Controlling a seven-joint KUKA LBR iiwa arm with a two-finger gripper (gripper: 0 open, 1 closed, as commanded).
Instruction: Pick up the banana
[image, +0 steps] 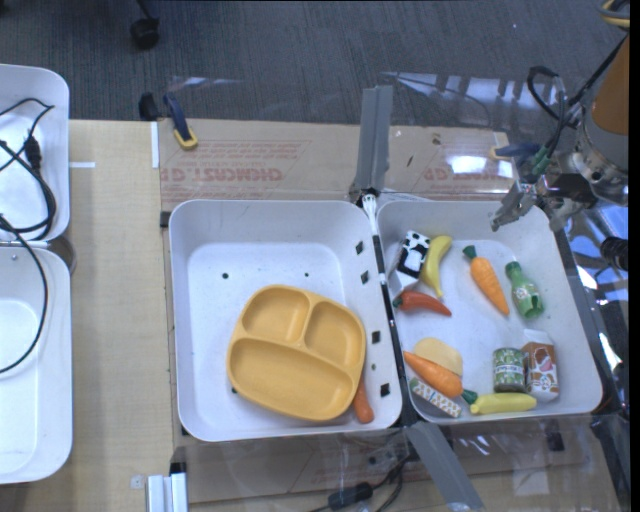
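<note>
A yellow banana (437, 263) lies curved in the right bin (580, 330), near its back left, next to a black-and-white block (412, 254). A second yellow, banana-like piece (503, 402) lies along that bin's front wall. My gripper (515, 208) hangs over the right bin's back right corner, well right of and behind the curved banana. It looks open with nothing between its fingers.
The right bin also holds two carrots (488, 282) (435, 372), a red chili (423, 300), a green bottle (523, 290), a can (508, 370) and a brown carton (540, 368). In the left bin (200, 300) sit a yellow divided plate (297, 350) and a small carrot (362, 405).
</note>
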